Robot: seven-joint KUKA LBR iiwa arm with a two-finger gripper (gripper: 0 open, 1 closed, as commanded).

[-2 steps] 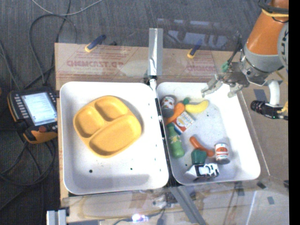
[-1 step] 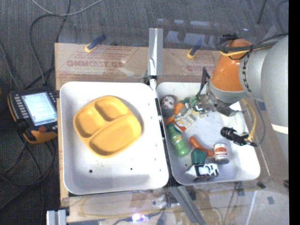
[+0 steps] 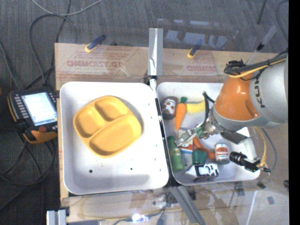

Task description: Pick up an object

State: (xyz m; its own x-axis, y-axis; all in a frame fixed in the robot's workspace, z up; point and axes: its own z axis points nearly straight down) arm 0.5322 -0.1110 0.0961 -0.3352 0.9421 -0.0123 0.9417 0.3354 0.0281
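My jaws (image 3: 191, 136) hang low over the crowded right bin (image 3: 243, 172), among toys heaped close together, with the carrot (image 3: 180, 116) at about eleven o'clock from them and the green bottle (image 3: 176, 156) at seven. The yellow divided plate (image 3: 108, 124) lies alone in the left bin (image 3: 70, 172). My wrist and the clutter hide the tips, so I cannot tell how wide they stand or whether they have anything.

yellow tray (image 3: 108, 125) | orange carrot (image 3: 180, 116) | green bottle (image 3: 176, 154) | white bins (image 3: 70, 168)
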